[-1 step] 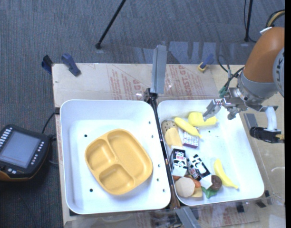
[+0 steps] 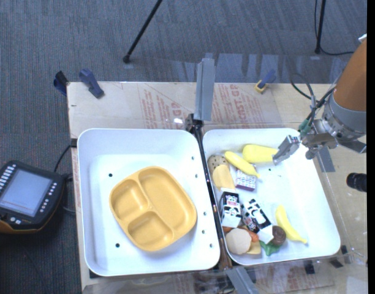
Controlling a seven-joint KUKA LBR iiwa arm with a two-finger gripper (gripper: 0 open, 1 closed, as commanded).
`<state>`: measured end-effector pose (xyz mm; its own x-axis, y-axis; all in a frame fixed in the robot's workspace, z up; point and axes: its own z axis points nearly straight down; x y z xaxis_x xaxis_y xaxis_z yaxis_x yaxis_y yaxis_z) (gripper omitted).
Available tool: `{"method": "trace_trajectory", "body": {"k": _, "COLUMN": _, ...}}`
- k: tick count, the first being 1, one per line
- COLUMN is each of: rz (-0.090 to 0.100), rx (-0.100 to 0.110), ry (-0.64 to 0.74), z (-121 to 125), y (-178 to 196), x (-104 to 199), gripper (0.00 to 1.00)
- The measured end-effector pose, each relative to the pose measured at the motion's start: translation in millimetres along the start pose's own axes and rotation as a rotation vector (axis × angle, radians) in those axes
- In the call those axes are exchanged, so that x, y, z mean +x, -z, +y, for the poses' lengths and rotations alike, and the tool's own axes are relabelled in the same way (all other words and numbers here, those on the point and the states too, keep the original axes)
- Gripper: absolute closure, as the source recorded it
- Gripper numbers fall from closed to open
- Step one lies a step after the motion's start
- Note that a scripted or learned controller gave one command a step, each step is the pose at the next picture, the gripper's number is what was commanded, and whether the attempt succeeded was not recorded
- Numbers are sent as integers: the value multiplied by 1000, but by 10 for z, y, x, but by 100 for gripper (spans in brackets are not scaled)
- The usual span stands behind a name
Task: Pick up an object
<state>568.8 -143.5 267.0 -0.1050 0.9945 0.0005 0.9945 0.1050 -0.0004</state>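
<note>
Two bins sat side by side on the bench. The left bin held a plate with three parts, lying in the middle of it. The right bin held a pile of toy food along its left side. A long toy lay at the far end, with a fatter one just behind it. A banana lay near the right wall, apart from the rest. A bun sat at the near edge. The gripper hung over the far right part of that bin. A screen box sat on the floor, left of the bench.
</note>
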Motion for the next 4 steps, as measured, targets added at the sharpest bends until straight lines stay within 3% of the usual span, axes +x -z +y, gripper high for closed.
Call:
{"method": "trace_trajectory", "body": {"k": 1, "rz": 4, "rx": 14, "ry": 71, "z": 342, "y": -973, "x": 366, "gripper": 0}}
{"method": "trace_trajectory", "body": {"k": 2, "rz": 2, "rx": 6, "ry": 13, "z": 710, "y": -1829, "x": 219, "gripper": 0}}
{"method": "trace_trajectory", "body": {"k": 3, "rz": 4, "rx": 11, "ry": 14, "z": 710, "y": -1764, "x": 228, "gripper": 100}}
{"method": "trace_trajectory", "body": {"k": 4, "rz": -1, "rx": -6, "ry": 8, "z": 853, "y": -576, "x": 620, "gripper": 100}}
